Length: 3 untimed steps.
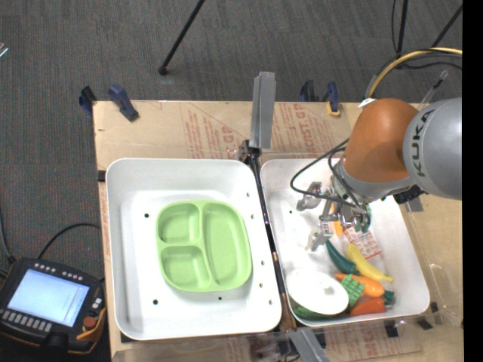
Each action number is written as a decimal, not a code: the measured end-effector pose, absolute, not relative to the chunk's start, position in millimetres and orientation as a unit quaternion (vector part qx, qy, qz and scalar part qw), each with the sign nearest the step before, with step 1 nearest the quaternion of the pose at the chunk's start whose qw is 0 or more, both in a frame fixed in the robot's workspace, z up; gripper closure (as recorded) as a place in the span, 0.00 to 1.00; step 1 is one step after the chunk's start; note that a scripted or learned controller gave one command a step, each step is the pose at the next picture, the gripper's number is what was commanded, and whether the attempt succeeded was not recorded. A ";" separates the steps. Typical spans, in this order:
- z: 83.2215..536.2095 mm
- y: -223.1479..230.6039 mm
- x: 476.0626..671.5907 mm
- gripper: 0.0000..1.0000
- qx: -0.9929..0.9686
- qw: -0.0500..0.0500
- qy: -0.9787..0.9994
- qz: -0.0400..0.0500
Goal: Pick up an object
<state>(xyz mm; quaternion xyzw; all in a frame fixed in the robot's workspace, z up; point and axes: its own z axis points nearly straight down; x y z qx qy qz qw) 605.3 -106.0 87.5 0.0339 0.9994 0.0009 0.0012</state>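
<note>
Objects for pick, as I see them from the remote feed: all piled in the near corner of the right bin.
- Yellow banana-shaped toy, lying at a slant, touching the dark green piece on its left.
- Orange carrot-like toy w/ green end, just below the banana.
- Red piece at the bin's near wall, beside the carrot.
- White round plate or lid, resting over a green item at the near-left of the pile.
- Small white card w/ red print, partly under the gripper area.

Gripper: down inside the right bin, above the far end of the pile, close to the dark green piece and the card. Metal finger parts visible but cluttered w/ cables; I cannot tell whether they're spread or pressed together, and I see nothing clearly pinched.

Arm: grey, orange band above wrist, enters from the right.

Left bin: holds a light green divided tray, three compartments, lying flat near centre.

Table: brown board w/ red print, blue clamps on the far edge. Teach pendant w/ lit screen sits on the floor at lower left.
</note>
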 end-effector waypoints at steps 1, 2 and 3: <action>92.6 -83.1 533.7 0.00 0.065 0.009 0.998 0.001; 88.5 -164.2 615.6 0.00 -0.049 0.002 0.999 0.000; 88.2 -140.4 615.9 0.00 -0.022 0.001 1.000 0.001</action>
